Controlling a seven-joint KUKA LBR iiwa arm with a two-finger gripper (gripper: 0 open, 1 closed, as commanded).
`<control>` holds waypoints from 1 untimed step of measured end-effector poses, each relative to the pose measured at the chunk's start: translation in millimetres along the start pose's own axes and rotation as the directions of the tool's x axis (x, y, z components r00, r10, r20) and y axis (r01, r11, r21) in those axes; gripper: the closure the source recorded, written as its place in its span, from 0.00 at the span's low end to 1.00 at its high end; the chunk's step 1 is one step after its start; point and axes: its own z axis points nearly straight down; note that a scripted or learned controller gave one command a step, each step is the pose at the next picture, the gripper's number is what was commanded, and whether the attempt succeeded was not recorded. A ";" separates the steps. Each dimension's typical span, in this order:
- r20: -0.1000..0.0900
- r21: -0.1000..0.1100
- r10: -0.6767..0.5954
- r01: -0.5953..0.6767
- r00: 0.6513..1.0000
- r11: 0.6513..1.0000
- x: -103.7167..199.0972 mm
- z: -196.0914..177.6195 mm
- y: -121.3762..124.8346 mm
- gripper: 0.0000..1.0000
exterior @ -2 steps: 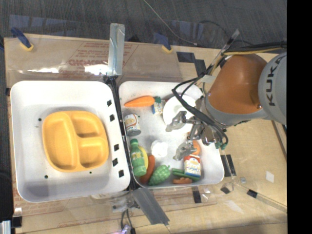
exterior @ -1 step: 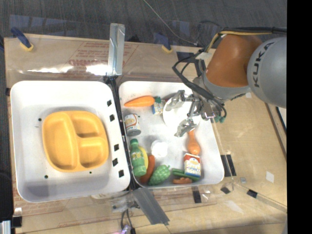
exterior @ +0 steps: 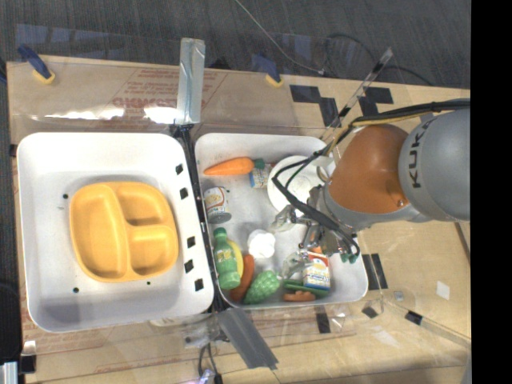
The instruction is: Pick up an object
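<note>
- From my station the feed looks evenly lit from overhead, moderately bright, with no deep shadows.
- I see glare streaks on the clear plastic sheet behind the left bin.
- The white bins read slightly washed out; soft shadow gathers under the arm.
- Detail is soft overall, and small items in the right bin blur together.

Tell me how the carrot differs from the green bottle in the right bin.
The carrot is orange, while the green bottle is green with a yellow label. The carrot lies crosswise near the far wall of the right bin; the green bottle lies lengthwise against its left wall, nearer the front. The carrot tapers to a point; the green bottle narrows to a cap. Both lie flat, away from the gripper.
</note>
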 end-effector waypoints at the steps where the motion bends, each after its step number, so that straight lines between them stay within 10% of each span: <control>1: 0.004 0.002 -0.175 0.175 0.985 0.985 -13.2 -1.9 -24.7 0.00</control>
